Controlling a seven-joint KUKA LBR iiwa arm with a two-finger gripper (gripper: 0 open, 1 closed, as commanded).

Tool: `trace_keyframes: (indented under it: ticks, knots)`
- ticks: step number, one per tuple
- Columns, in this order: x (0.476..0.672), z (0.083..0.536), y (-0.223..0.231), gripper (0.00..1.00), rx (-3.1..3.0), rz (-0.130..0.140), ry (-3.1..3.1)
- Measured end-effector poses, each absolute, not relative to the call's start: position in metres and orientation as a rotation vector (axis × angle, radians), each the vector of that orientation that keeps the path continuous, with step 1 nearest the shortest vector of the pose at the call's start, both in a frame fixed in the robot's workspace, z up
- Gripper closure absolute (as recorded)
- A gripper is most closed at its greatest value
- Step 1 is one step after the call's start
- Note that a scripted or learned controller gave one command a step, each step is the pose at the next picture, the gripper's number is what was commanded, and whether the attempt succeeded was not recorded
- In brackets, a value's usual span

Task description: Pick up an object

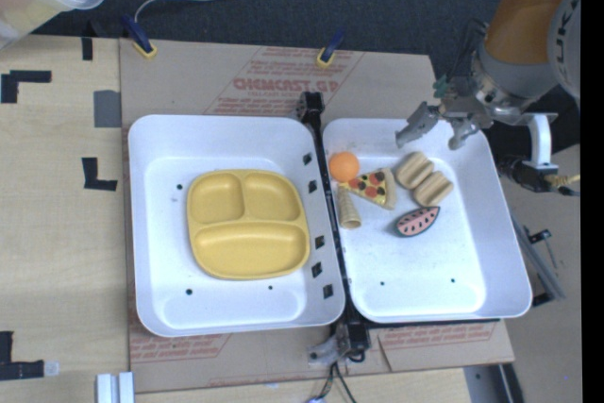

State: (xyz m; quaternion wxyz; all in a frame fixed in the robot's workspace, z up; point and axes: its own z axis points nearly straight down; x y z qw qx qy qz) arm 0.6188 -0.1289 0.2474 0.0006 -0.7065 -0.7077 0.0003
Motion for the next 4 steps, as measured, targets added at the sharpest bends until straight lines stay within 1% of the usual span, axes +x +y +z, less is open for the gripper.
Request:
trace_keyframes:
  ticks: [1, 2, 3, 4]
  knots:
    - [0.637, 0.115, -0.146, 0.00, -2.219, 0.005, -2.220]
    - [0.669, 0.086, -0.113, 0.00, -2.222, -0.001, -2.226]
    - [0.669, 0.085, -0.095, 0.00, -2.222, 0.000, -2.224]
    - [0.656, 0.086, -0.094, 0.00, -2.223, 0.000, -2.224]
